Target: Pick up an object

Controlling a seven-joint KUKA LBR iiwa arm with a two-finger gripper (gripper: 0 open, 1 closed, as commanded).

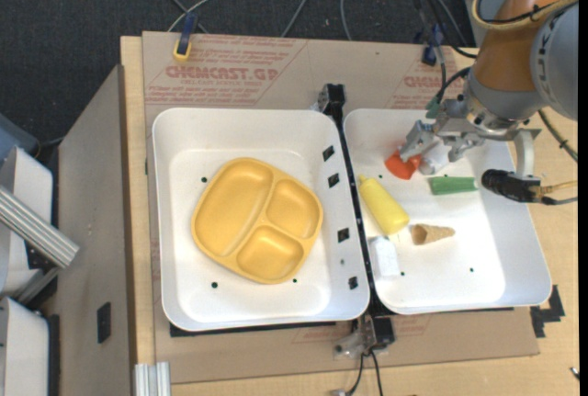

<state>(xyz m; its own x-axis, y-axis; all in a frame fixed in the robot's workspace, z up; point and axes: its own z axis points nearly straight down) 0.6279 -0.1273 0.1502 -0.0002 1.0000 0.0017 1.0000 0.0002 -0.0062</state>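
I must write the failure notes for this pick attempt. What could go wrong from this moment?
1. The gripper sits beside the orange object, which lies near the green block; a close could catch both or push one away.
2. The yellow bottle lies just below, so a sliding object may knock it.

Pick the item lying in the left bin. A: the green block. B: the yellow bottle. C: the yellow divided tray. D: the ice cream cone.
C: the yellow divided tray sits alone in the left bin, while the green block, yellow bottle and cone lie in the right bin.
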